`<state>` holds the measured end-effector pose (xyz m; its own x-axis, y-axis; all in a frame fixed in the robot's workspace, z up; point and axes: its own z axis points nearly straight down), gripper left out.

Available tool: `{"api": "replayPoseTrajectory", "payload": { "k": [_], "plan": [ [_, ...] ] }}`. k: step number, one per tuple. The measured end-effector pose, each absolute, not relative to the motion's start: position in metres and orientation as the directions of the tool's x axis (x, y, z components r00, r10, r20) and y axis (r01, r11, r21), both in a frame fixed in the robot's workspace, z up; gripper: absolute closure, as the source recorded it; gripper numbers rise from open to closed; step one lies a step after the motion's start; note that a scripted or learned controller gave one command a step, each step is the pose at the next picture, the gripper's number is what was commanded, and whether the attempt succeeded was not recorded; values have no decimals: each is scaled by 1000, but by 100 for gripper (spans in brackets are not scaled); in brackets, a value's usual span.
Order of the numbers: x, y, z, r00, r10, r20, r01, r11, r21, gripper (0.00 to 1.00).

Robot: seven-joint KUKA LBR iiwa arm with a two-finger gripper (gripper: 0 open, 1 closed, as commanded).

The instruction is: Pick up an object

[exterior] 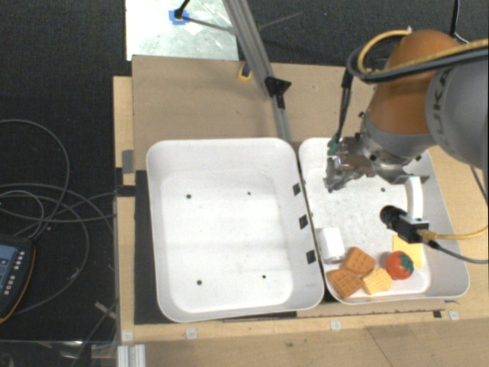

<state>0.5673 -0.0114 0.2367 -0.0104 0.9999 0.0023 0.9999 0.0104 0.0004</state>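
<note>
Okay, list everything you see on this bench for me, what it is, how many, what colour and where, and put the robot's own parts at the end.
white bins: two, white, side by side on the bench
white block: one, white, right bin, by its left wall
waffle pieces: two, orange-brown, right bin, near front edge
yellow wedge: one, yellow, right bin front, right of the waffles
tomato-like toy: one, red with green top, right bin front
yellow block: one, yellow, behind the tomato, partly hidden
cardboard sheet: one, brown, under the bins
tripod leg: one, grey, slanting above the left bin
handheld pendant: one, dark, far left, with cables
arm: one, grey and orange, from the right
tool: one, dark metal, over the right bin's back part
</note>
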Motion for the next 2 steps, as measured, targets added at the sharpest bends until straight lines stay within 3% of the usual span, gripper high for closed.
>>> {"api": "replayPoseTrajectory", "payload": {
  "k": [2],
  "plan": [
    [593, 91, 253, -11, 1000, 3, 1000, 11, 3, 100]
  ]
}}
